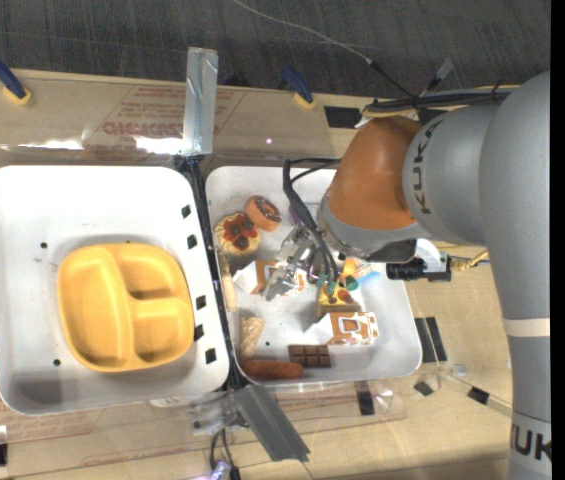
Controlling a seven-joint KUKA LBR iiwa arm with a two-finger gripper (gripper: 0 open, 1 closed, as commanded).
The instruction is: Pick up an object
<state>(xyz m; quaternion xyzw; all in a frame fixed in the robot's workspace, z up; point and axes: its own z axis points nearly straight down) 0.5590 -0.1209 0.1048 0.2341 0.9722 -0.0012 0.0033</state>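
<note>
Down in the right bin, mid-frame, the claw hangs among small toy foods; I cannot tell its spread. Left bin holds a yellow tray.

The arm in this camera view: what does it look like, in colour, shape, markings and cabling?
The arm is a thick, rounded grey body with a wide orange band above the wrist and dark KUKA lettering along its side. Black cables loop beside the wrist. The gripper below is a small metallic assembly with thin fingers.
</note>
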